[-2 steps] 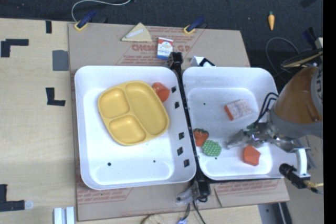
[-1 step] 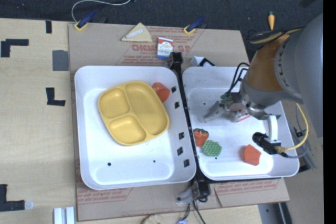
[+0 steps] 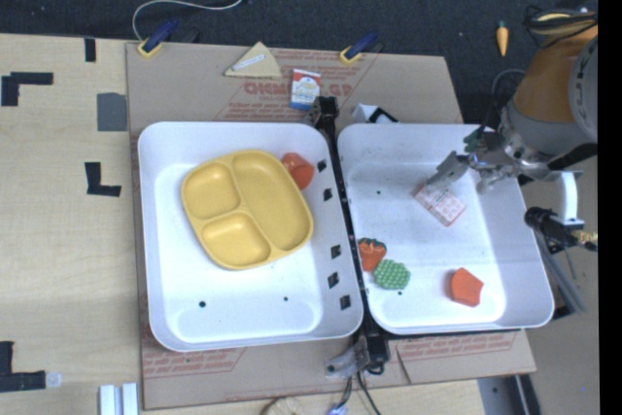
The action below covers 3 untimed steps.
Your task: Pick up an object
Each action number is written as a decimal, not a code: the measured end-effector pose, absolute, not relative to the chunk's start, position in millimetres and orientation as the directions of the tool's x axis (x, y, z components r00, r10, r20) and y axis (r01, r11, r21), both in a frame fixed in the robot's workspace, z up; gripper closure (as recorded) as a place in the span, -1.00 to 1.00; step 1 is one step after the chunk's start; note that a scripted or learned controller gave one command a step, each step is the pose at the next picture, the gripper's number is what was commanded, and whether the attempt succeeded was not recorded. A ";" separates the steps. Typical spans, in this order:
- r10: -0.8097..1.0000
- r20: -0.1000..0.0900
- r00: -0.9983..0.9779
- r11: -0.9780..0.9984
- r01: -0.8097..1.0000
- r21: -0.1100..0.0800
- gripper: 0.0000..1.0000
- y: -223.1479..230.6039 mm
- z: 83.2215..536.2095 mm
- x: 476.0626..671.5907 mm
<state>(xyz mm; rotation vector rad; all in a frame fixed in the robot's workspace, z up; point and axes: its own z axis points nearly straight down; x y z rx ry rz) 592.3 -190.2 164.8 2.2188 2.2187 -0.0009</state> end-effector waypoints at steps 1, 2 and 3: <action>1.000 0.001 -0.002 0.002 1.000 -0.003 -1.00 -155.7 123.4 597.4; 1.000 -0.001 0.002 -0.002 1.000 -0.001 -1.00 -191.6 85.6 513.8; 1.000 -0.004 0.000 0.000 1.000 0.006 -1.00 -164.2 86.5 485.3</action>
